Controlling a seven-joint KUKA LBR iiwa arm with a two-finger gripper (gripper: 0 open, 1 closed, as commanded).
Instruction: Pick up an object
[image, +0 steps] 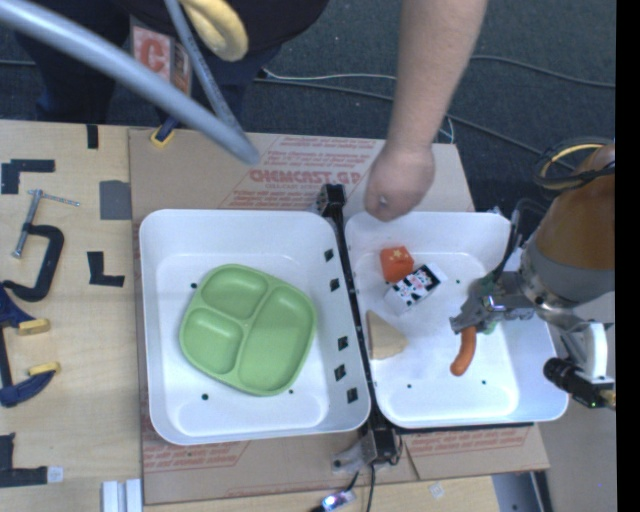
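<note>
- The claw (476, 318) hung over the right bin (530, 405), reaching in from the right on the grey arm (575, 255) with its orange band.
- An orange sausage-shaped object (463, 354) sat directly under the claw's tip, its upper end touching or just below the fingers; I cannot tell whether it was actually between them.
- How far the claw stood open cannot be told, as the metal parts blur together at this angle.
- In the same bin, near the far wall, lay an orange block (396, 263), and just beside it a white piece with black spots (413, 286).
- A pale tan wedge (385, 337) rested against that bin's left wall.
- The left bin (160, 300) held a green divided plate (247, 328) lying flat near its middle.
- A person's hand (398, 186) reached down from the top to the far rim of the right bin.
- Both bins stood on cardboard on the wooden bench (70, 330), with a black clamp (38, 262) at the left.
</note>
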